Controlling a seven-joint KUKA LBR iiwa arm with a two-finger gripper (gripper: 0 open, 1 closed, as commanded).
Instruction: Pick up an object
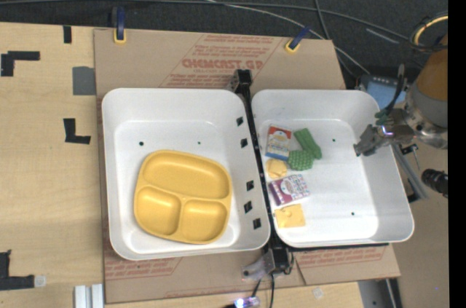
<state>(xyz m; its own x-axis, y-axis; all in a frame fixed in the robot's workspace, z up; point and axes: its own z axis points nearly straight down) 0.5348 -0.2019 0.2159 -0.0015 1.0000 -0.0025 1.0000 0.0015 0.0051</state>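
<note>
A cluster of small items, a green piece [306, 148], two packets [278, 141] [289, 188] and yellow bits [290, 215], is seen well left of the pincer [368, 141], against the right bin's [386, 226] left wall. Packet print cannot be read. The pincer is poised by the bin's right rim, nothing visibly gripped; its opening cannot be told. Bare floor lies between. A yellow tray [183, 196] sits farther left.

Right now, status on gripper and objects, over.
Gripper above right bin's right edge, holding nothing seen. Small objects clustered at that bin's left side, untouched. Nothing in between.
</note>
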